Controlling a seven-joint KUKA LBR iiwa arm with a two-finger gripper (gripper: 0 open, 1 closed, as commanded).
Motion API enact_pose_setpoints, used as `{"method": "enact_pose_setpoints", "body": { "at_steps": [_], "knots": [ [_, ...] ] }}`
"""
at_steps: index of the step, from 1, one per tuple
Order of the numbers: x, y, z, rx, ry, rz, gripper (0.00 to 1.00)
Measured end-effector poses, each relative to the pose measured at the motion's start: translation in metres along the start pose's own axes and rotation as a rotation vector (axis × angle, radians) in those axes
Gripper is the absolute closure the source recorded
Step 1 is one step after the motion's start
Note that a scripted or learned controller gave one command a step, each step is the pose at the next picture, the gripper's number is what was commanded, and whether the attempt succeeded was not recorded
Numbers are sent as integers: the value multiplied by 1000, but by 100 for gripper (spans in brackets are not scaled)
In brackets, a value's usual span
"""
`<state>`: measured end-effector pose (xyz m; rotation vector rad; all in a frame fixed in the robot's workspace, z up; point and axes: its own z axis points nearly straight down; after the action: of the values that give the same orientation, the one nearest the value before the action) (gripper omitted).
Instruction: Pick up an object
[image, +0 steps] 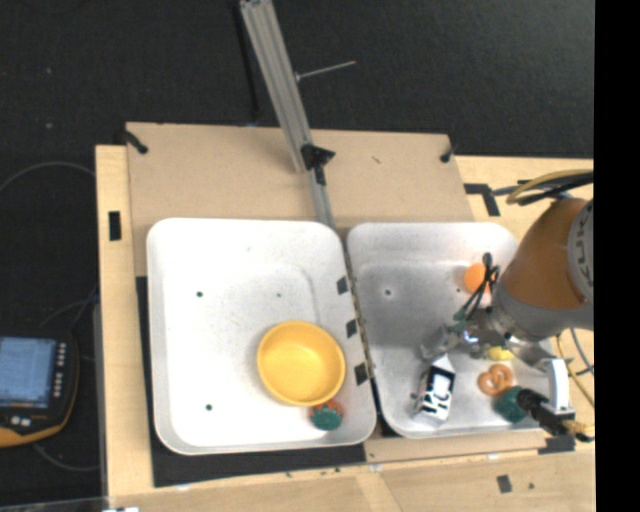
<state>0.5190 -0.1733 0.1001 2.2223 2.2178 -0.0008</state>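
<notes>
Down in the right bin (400, 260), the arm's jaws (447, 343) hover just above a black-and-white carton (436, 392), their opening seemingly unreadable.

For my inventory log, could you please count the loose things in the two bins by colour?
Yellow: 1, the bowl
Teal: 2, small object by the bowl, another in the right bin
Orange: 2, ball, ring
Black and white: 1, carton
Total: 6; the arm may hide others.
</notes>
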Motion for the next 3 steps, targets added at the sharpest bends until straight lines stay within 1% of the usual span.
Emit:
{"method": "enact_pose_setpoints", "body": {
  "at_steps": [1,2,3],
  "knots": [
    [-1,1,-12,-5,0,5,100],
    [8,3,-65,-6,0,-6,100],
    [5,5,-109,-7,-1,-6,100]
  ]
}}
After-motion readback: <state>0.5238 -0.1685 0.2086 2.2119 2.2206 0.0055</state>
